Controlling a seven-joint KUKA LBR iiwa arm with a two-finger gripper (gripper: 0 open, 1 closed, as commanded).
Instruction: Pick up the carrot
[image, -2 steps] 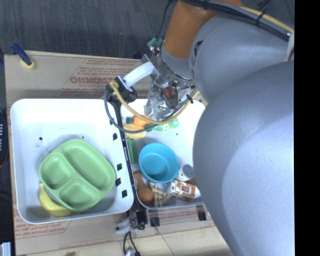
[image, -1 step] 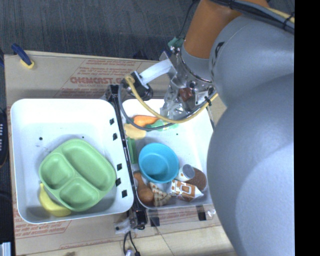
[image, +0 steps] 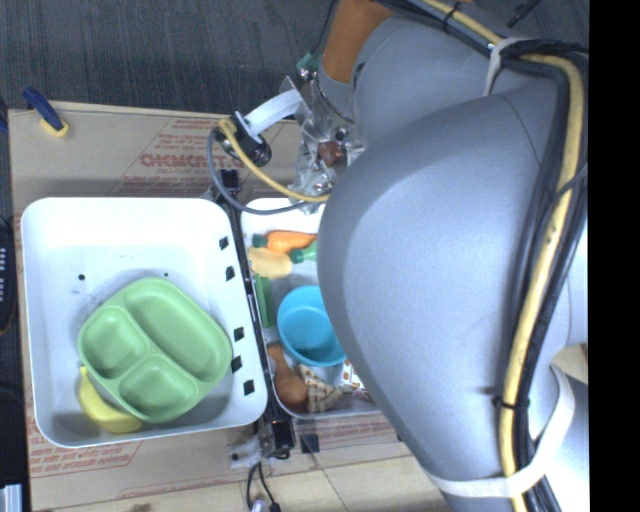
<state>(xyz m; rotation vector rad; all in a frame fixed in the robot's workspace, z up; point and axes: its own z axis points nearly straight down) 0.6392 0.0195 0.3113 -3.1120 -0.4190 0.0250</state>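
An orange carrot (image: 292, 240) lies near the far end of the right bin (image: 262, 209), partly hidden by the arm. My gripper (image: 318, 168) hangs just above and behind the carrot, over the bin's far rim, beneath the orange wrist band. The big grey arm body covers most of the right bin.
In the right bin a yellow piece (image: 268, 262) lies beside the carrot, along with a green item (image: 263, 298), a blue cup (image: 310, 325) and brown items (image: 292, 386). The left bin (image: 60, 235) holds a green divided plate (image: 154, 345) over a yellow object (image: 100, 410).
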